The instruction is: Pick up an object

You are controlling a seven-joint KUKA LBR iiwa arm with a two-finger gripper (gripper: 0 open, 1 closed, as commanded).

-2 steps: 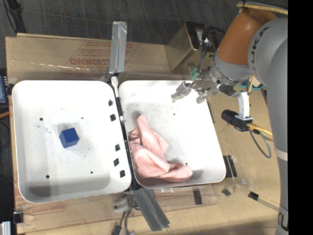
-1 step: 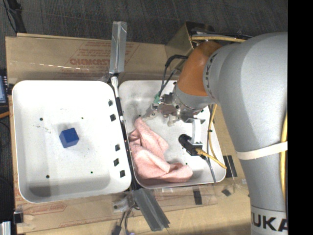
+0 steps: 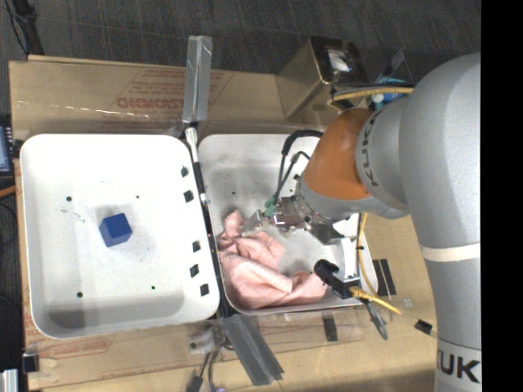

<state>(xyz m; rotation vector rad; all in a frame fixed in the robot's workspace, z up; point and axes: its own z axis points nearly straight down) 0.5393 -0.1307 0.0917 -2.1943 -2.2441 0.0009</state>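
Note:
A crumpled pink cloth [image 3: 255, 266] lies in the near part of the right bin [image 3: 237, 166]. My gripper [image 3: 270, 217] hangs over the cloth's upper edge, at the middle of that bin, below the orange wrist band. A small blue cube [image 3: 115, 229] rests in the left bin [image 3: 49, 219], far from the gripper. The gripper's tip sits close to or on the cloth, and the wrist hides the contact.
A metal divider [image 3: 196, 96] runs between the two bins, with black clips along the shared rim. The large grey arm body [image 3: 433, 178] covers the right side of the bench. Cardboard lies under the bins, and cables run near the right bin's near corner.

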